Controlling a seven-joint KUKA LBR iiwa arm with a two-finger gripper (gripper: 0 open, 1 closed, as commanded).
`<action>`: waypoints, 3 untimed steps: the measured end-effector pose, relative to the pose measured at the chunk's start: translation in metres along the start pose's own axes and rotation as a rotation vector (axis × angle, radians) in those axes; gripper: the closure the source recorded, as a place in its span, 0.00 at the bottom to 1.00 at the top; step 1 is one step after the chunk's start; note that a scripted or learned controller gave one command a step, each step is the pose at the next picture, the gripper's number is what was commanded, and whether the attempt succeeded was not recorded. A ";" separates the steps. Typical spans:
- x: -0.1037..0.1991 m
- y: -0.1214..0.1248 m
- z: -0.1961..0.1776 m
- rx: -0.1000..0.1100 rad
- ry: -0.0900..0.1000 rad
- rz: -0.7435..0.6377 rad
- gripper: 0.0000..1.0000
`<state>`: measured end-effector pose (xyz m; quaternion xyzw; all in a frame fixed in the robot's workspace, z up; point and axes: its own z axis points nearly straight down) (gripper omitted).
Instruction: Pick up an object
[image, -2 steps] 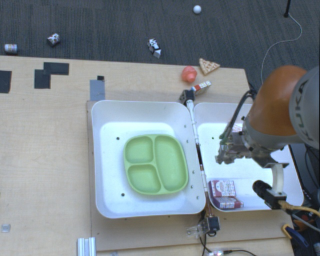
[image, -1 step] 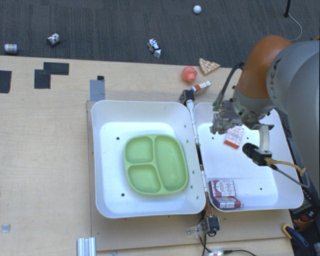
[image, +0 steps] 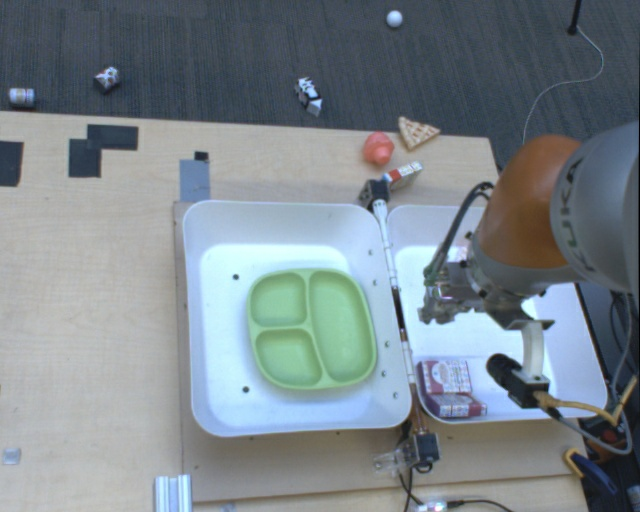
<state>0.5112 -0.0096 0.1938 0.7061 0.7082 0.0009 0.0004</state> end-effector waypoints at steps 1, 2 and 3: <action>-0.073 0.013 0.009 -0.001 -0.002 0.001 1.00; -0.072 0.013 0.009 -0.001 -0.001 0.000 0.00; -0.091 -0.014 0.107 -0.005 -0.001 0.001 0.00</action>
